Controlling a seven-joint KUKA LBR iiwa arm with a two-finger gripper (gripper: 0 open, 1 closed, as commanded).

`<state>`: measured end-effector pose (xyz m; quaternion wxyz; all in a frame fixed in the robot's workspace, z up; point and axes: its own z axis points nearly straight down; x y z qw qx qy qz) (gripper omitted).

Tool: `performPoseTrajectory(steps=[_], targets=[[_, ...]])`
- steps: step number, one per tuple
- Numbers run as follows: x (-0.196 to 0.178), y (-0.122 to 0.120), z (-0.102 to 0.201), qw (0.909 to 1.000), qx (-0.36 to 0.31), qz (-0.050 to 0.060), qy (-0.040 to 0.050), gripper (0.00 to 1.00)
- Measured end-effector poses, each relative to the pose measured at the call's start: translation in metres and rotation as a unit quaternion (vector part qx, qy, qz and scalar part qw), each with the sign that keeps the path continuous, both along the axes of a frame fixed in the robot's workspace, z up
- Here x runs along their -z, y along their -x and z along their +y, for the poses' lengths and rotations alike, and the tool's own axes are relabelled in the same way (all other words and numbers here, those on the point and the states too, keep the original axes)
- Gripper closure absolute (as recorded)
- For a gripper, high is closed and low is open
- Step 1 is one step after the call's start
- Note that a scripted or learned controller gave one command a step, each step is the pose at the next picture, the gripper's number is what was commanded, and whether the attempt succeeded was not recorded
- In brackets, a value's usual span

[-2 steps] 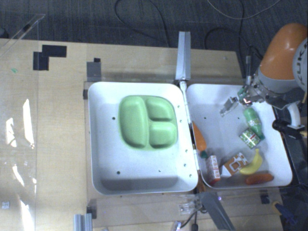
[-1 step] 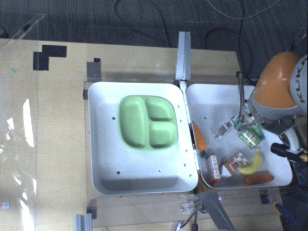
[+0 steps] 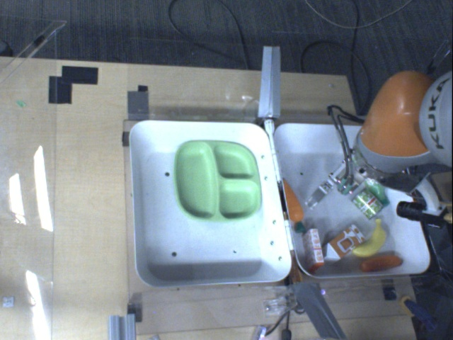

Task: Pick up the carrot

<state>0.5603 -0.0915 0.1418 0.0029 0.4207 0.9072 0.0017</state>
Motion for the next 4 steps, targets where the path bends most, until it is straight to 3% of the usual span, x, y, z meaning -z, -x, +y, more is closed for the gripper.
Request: performPoseTrajectory(steps=[1,2,3,4], targets=[[0.05,0.043,0.002,0.9963,-0.085,-0.011,0.0026,0.0],[0.052,-0.019,0.001,1.0,0.004,-0.003,0.0004,0.0],[0.039,-0.022,0.003,1.0,0.003,-0.007,-0.0008,1.0],[-0.045,-0.008,0.017,0.9983,0.057,-0.001,0.0001,1.0]])
